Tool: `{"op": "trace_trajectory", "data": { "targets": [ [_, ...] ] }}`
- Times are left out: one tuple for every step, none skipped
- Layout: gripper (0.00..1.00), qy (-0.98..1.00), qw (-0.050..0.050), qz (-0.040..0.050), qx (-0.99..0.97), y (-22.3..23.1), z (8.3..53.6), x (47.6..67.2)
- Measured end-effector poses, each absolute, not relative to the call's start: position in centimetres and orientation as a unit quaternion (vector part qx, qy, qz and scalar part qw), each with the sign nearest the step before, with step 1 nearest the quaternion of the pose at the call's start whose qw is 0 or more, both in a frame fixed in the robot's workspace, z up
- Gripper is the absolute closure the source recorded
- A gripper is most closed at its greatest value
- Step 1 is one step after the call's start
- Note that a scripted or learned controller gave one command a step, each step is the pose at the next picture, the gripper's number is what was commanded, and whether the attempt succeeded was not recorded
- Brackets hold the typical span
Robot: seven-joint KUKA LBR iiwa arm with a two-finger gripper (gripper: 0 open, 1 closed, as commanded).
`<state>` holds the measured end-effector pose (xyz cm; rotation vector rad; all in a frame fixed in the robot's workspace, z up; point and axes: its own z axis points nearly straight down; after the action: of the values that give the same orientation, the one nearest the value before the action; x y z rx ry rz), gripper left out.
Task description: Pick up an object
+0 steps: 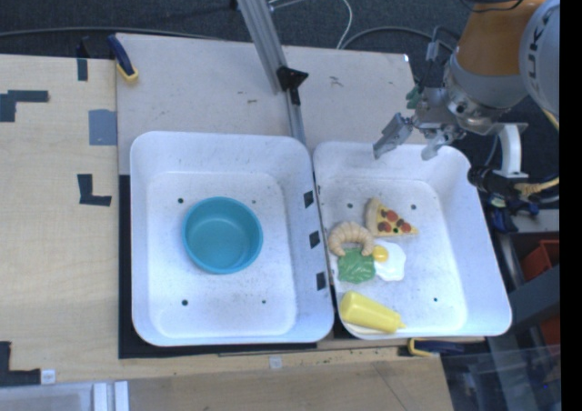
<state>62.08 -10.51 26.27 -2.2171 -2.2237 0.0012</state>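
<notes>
Where the pale wooden tabletop [55, 218] begins at the far left, it carries dark tape marks and a grey patch.

Item 1: left bin [150, 309], shallow and white, holding one blue bowl [223, 235], upright, left of the bin's centre.

Item 2: grey metal post [259, 14], slanting down from the top edge to a black bracket at the seam between the two bins.

Item 3: right bin [455, 255], shallow and white, touching the left bin along its side. Contents, all in its left half:
- croissant [350, 235], tan, curved, just left of the pizza slice [391, 219];
- green leafy piece [356, 266], directly below the croissant and touching it;
- fried egg [389, 260], white with yellow yolk, just beside the green piece on its right;
- yellow piece [369, 313], oblong, lying at the near rim, apart from the others.

Item 4: gripper [406, 144], over the far rim of the right bin, well apart from the food items. The fingers [389, 139] stand spread with nothing between them. Behind it, the arm's orange band [509, 14].
</notes>
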Motion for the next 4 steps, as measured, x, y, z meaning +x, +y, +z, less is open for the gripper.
{"op": "trace_trajectory", "data": {
  "targets": [
    [0.00, -0.708, 0.001, 0.0004, -0.706, -10.5, 26.3, 62.1],
    [0.00, -0.708, 0.002, 0.0022, -0.707, -10.6, 21.9, 62.0],
    [0.00, -0.707, 0.003, 0.0032, -0.707, -11.2, 15.7, 61.4],
    [0.00, -0.708, 0.002, 0.0028, -0.707, -11.6, 9.9, 62.0]
  ]
}}
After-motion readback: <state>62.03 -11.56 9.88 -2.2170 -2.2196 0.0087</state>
